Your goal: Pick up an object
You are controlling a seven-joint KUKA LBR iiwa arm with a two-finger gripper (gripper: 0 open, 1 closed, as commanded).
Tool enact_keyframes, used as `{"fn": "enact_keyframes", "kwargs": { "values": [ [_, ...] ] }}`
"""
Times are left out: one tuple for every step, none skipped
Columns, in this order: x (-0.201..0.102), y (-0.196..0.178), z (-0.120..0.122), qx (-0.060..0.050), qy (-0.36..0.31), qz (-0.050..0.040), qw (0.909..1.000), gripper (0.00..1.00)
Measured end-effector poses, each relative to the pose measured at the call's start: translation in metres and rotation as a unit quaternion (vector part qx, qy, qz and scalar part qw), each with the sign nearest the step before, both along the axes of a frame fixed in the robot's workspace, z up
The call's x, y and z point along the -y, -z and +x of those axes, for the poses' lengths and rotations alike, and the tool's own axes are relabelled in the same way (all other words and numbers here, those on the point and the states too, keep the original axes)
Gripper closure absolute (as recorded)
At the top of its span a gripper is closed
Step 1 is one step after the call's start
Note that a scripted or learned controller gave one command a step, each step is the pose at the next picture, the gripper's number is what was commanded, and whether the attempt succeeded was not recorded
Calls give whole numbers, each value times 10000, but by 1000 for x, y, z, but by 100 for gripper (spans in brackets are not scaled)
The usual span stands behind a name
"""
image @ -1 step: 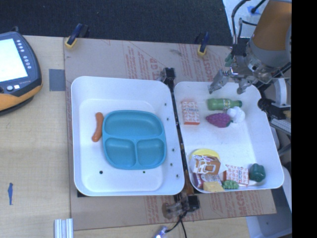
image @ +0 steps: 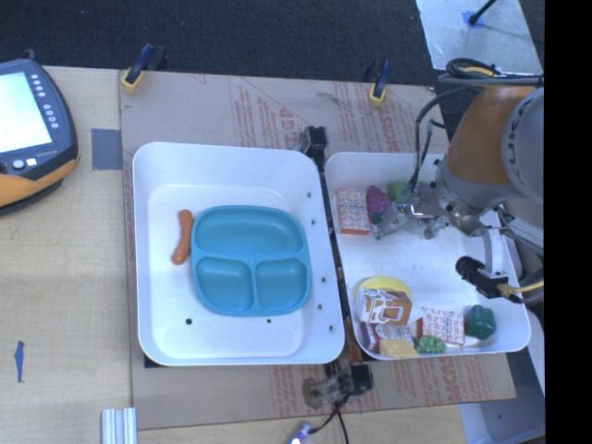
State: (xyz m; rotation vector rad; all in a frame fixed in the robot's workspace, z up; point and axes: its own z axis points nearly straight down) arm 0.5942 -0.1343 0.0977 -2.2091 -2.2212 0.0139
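My gripper [image: 405,218] is low in the upper part of the right bin [image: 435,257], on the grey arm with the orange band [image: 486,137]. Just to its left lie a purple toy [image: 377,202] and a small green piece [image: 398,191], and a red-and-white packet [image: 350,213] rests against the bin's left wall. I see nothing between the fingers. Along the front of this bin sit a yellow-rimmed snack pack [image: 385,305], another red-and-white packet [image: 442,325], a dark green item [image: 479,322] and a small light green piece [image: 430,344].
The left bin [image: 153,248] holds a blue divided plate [image: 250,257] and an orange sausage-shaped toy [image: 182,237] to its left. A tablet-like pendant [image: 28,128] lies at the far left of the bench. Clamps [image: 139,67] hold the cardboard at the back.
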Motion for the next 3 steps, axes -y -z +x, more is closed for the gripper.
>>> {"fn": "enact_keyframes", "kwargs": {
  "values": [
    [-39, 9, 11, 10, -12, -3, 10000, 0],
    [19, 9, 16, 17, 10, 15, 10000, 0],
    [20, 2, 15, -17, 2, 16, 10000, 100]
  ]
}}
